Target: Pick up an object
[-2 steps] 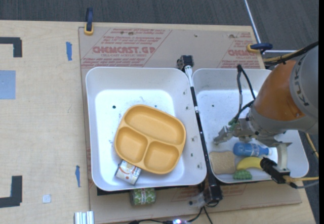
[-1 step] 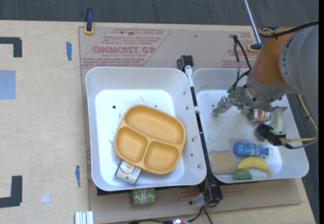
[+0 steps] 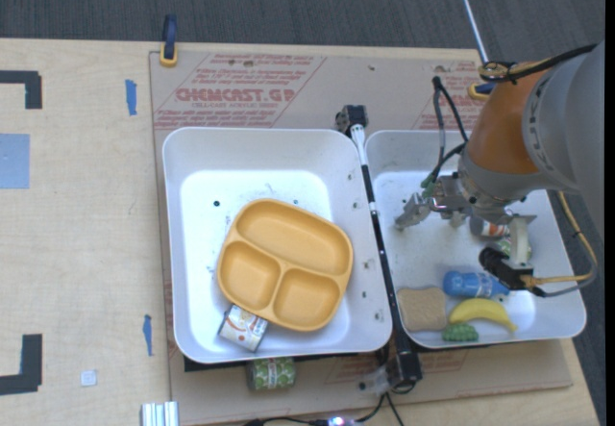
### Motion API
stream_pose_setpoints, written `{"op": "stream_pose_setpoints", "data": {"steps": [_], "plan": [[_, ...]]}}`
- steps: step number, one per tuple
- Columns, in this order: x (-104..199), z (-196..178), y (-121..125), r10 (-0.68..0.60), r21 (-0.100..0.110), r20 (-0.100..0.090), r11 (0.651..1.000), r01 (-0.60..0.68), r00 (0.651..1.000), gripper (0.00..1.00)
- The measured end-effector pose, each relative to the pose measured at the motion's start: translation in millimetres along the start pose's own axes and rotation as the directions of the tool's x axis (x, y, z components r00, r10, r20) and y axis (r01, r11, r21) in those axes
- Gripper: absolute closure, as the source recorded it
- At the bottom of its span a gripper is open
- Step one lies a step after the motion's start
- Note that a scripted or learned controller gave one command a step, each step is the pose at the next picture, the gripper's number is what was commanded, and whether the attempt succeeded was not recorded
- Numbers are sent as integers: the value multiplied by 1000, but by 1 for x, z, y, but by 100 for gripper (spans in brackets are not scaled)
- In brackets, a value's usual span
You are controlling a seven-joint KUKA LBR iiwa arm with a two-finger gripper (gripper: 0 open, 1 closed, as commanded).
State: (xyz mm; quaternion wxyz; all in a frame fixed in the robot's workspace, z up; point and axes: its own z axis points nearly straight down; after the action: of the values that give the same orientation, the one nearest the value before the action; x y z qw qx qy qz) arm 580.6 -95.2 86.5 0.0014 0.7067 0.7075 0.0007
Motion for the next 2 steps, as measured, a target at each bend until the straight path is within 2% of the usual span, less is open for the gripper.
{"op": "stream_pose_setpoints", "data": {"steps": [1, 2], "plan": [[-13, 0, -55, 1, -1, -1, 1000, -1, 1000, 0], [0, -1, -99, 1, -5, 0, 1000, -1, 1000, 0]]}}
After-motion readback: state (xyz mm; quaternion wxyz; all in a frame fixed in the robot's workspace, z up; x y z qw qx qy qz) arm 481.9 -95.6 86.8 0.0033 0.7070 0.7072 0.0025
